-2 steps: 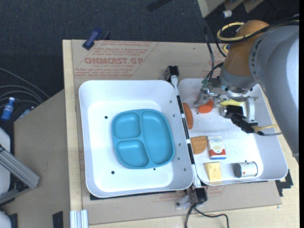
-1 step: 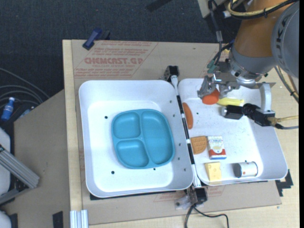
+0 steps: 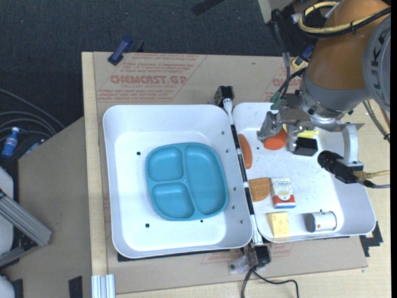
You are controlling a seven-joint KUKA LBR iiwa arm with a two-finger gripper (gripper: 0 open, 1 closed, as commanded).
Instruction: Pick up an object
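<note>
Your counter (image 3: 155,79) is a cardboard-topped slab over dark carpet, carrying two shallow white bins side by side; the left bin (image 3: 118,166) holds a blue divided plate (image 3: 185,180), and the right bin (image 3: 353,197) holds the loose pieces; the claw (image 3: 273,128) hangs low over the far end of that right bin, directly beside a small orange round object (image 3: 275,143), and you cannot tell from this angle how far apart it stands or whether anything is caught in it; judge the orange piece as the likeliest target, light, smooth and probably apt to roll, so take it across its widest middle; nearer you lie an orange oblong (image 3: 245,152) against the dividing wall, a brown slice (image 3: 260,189), a small red and white carton (image 3: 283,192), a yellow block (image 3: 279,223) and a white cylinder (image 3: 319,221); the carton and block look stiff and flat-sided, easier to pinch.
</note>
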